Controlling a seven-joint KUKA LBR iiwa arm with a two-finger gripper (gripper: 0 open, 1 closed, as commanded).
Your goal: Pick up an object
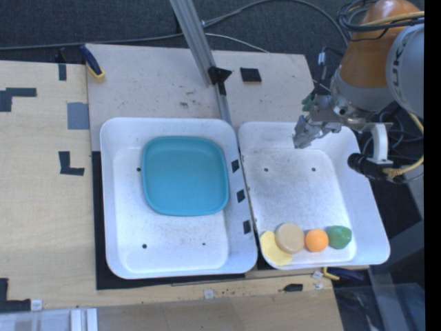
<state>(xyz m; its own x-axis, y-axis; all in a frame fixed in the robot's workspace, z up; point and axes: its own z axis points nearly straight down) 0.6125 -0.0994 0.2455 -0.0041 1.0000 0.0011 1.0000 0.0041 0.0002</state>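
Grey arm [386, 54] with orange band reaching in from the right, gripper [303, 140] low over the far edge of the right bin [303, 185]. Finger state impossible to tell at this angle; nothing visibly held. Well apart from it, along the bin's near edge, a row of small objects: yellow piece [270, 252], tan disc [290, 238] partly on top of it, orange ball [316, 241] touching the disc, green object [338, 236] just beside the ball. Turquoise plate [185, 175] flat in the left bin [124, 240].
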